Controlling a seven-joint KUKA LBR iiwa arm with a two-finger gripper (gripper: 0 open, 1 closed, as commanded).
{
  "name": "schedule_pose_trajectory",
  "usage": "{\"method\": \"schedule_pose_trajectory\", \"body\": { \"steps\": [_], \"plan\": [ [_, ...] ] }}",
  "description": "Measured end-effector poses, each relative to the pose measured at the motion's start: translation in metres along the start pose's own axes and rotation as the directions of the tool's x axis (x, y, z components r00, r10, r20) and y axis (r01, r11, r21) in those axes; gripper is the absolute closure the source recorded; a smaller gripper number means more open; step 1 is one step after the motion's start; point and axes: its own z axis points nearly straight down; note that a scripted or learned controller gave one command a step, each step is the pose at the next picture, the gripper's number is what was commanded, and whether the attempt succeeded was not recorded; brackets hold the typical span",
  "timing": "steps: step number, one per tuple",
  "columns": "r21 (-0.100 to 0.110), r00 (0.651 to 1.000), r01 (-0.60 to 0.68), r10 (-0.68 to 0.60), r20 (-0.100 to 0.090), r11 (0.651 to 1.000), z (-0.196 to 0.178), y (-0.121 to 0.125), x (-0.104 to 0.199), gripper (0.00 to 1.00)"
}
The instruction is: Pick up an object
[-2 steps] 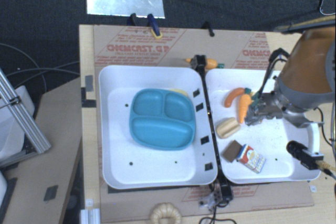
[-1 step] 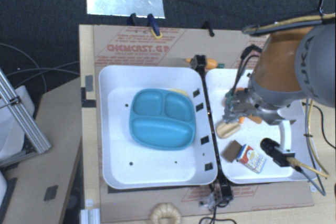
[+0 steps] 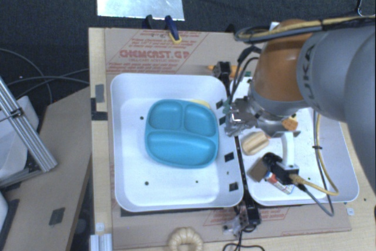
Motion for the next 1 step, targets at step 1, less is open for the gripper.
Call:
{"method": "schedule_pose_trajectory", "body": {
  "steps": [1],
  "plan": [
    [-0.002, 1.0, -0.001, 0.001, 0.0, 1.0, -0.0084, 0.012, 0.0581, 1.0]
  ]
}}
